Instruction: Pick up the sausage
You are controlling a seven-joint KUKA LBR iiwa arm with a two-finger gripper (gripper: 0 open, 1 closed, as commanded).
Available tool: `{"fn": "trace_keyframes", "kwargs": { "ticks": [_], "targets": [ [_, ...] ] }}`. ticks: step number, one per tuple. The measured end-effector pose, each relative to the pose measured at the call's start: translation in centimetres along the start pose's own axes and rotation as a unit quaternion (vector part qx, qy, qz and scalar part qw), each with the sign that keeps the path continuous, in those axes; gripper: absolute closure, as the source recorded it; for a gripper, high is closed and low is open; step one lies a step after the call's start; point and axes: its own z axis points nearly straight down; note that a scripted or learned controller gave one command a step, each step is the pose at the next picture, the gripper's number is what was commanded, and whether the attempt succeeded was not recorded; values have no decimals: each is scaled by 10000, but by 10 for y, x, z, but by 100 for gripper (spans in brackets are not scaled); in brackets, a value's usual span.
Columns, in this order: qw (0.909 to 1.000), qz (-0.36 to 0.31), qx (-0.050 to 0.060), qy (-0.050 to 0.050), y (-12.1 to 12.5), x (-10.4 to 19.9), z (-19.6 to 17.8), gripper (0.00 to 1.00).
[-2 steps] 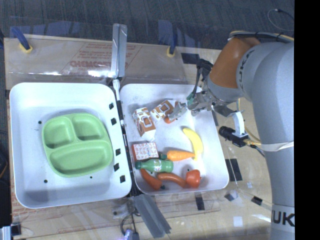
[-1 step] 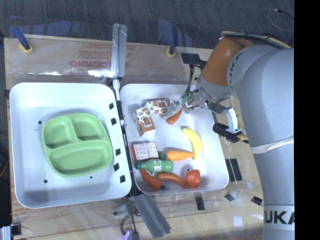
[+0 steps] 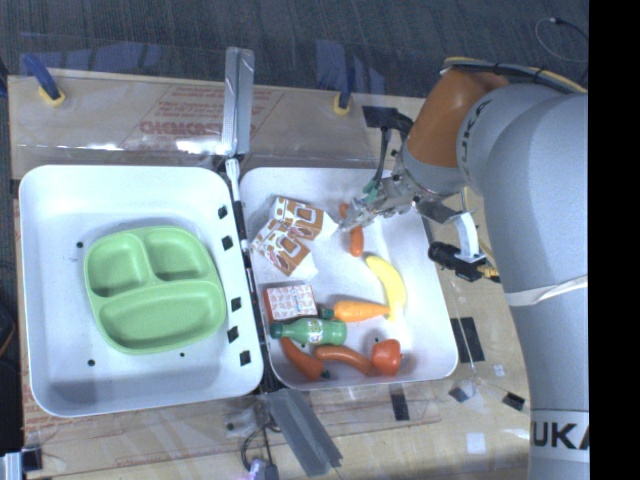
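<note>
Hand (image 3: 362, 211) low in right bin (image 3: 432, 298), touching a small orange piece (image 3: 356, 242); grip state unclear

A green divided plate (image 3: 153, 289) lies in the left bin (image 3: 40, 298); a banana (image 3: 389, 283) and what looks like a carrot (image 3: 360, 311) share the right.

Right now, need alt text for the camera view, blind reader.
The gripper hangs over the back of the right bin, far from the sausage at its front edge among toy food. The left bin holds a green tray.
</note>
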Motion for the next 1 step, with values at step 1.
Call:
{"fn": "trace_keyframes", "kwargs": {
  "ticks": [1],
  "targets": [
    [9985, -543, -9, -4, 10, 42, -149, 100]
  ]
}}
